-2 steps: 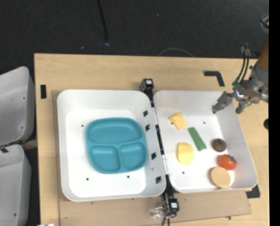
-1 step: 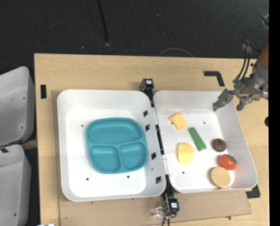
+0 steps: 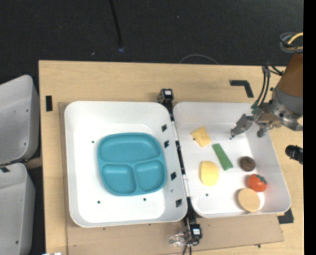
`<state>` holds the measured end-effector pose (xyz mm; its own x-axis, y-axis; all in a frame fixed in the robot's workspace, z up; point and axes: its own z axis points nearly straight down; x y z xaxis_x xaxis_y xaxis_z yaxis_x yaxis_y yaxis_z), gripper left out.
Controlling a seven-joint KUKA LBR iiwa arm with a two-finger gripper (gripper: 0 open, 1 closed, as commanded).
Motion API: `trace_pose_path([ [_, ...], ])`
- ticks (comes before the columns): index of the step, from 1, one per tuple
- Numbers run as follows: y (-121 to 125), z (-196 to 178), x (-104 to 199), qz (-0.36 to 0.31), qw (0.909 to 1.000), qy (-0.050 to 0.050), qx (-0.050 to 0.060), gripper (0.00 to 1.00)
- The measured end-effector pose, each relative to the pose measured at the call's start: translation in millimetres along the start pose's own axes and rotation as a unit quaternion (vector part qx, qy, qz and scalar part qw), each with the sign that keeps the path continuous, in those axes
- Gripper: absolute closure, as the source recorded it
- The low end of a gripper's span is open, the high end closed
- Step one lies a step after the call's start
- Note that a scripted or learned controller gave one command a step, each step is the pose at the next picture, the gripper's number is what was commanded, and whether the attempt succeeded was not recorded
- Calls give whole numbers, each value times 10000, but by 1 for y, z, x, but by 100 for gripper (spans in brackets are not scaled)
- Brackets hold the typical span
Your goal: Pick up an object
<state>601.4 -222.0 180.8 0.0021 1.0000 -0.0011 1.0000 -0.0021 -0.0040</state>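
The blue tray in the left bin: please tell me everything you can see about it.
The blue tray is a turquoise, plastic-looking plate with rounded corners and three compartments: one wide along its far side, two smaller on its near side. It lies flat, slightly turned, on the floor of the left bin, about in the middle, apart from the walls. Nothing lies in it. The food items sit in the right bin, and the tool hangs over that bin.
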Motion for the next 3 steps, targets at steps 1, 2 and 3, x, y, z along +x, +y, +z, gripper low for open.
trace_pose_path([
  [1, 9, 54, 4, -26, 10000, -3, -8, 0],
  [2, 9, 80, 3, -16, 10000, -8, -17, 0],
  [3, 10, 68, 2, -23, 10000, -18, -42, 100],
])
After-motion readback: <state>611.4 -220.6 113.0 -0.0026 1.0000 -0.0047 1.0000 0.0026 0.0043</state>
